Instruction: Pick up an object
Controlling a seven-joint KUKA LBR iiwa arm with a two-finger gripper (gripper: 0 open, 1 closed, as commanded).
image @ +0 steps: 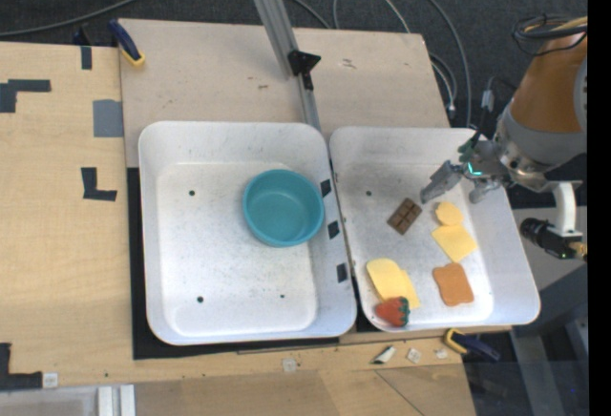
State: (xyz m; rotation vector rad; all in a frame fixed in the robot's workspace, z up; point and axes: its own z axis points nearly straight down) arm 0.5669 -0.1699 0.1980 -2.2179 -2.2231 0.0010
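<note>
**A:** What's in the right bin (pixel 506 309)?

**B:** Gripper (pixel 462 183) hangs over its upper right part, fingers spread, nothing between them. Just below: brown chocolate piece (pixel 405 215), two yellow bits (pixel 449 214) (pixel 454 241), an orange slab (pixel 452 284), a yellow wedge (pixel 389 278) touching a strawberry (pixel 390 312).

**A:** Left bin (pixel 172 309)?

**B:** Teal bowl (pixel 283 206), upright.

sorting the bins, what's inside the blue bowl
Only the blue bowl's own blue interior shows; nothing sits in it. It stands in the left bin, whose floor beneath it is covered.
</note>
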